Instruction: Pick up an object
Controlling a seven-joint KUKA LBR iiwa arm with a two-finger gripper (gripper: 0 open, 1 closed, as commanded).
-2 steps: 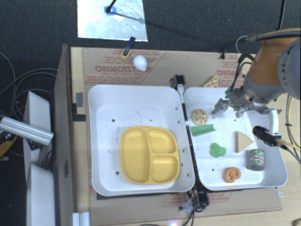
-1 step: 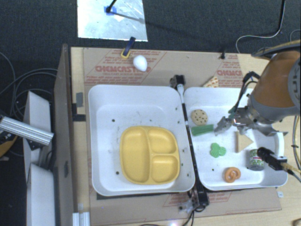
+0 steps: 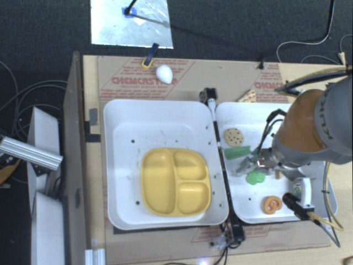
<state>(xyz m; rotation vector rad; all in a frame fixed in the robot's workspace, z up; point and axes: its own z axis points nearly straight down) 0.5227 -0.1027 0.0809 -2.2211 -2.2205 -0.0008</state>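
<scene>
The big grey arm [image 3: 322, 123] with its orange band reaches in over the right bin [image 3: 242, 115]. Its end effector [image 3: 258, 162] hangs low inside that bin. I cannot tell how the end effector is set or if it has hold of anything, because the arm hides too much of it. A small green toy [image 3: 255, 177] lies just under the end effector, very close to it. A long green piece [image 3: 236, 152] lies just to its left. A round cookie with dots [image 3: 233, 136] sits a bit farther up and left. A little brown ring like a pretzel [image 3: 271, 204] lies below the end effector. Far to the left, in the left bin [image 3: 121, 148], sits a yellow tray [image 3: 175, 181] with three parts. A white egg [image 3: 164, 73] rests on the counter [image 3: 138, 79], well above both bins.
</scene>
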